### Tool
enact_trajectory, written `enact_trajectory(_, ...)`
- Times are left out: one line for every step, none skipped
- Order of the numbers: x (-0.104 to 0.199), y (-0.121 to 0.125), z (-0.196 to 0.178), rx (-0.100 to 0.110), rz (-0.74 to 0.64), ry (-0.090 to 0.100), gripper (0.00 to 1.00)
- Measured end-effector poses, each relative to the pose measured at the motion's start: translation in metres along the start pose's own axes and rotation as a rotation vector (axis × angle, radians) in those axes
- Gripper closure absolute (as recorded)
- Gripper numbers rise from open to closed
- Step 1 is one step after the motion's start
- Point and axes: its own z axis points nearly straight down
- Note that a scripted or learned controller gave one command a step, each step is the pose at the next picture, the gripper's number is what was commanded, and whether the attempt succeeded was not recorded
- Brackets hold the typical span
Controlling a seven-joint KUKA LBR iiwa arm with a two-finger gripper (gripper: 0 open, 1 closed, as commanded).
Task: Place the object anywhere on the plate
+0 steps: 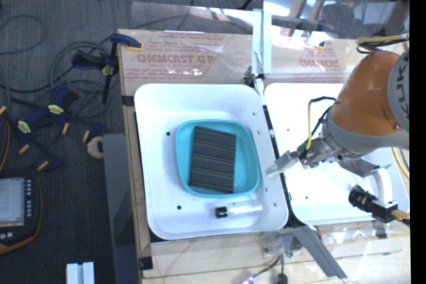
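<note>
A turquoise plate [247, 166] lies in the middle of the left white bin [153, 143]. A dark grey ridged block [213, 159] rests flat on the plate, covering most of its centre. A small clear tube with a black cap [237, 210] lies on the bin floor just below the plate. My gripper [281, 163] hangs over the divide between the two bins, right of the plate and apart from the block. Nothing shows in its grasp.
The arm's orange band and grey wrist [369, 106] cover much of the right white bin [293, 110]. A black fitting [367, 201] sits at the arm's lower side. Clear plastic walls [193, 50] stand behind both bins. Cables and clamps lie on the floor to the left.
</note>
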Motion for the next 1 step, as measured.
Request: enact_trajectory(-0.0037, 0.0036, 0.0783, -0.012, -0.024, -0.001, 0.0)
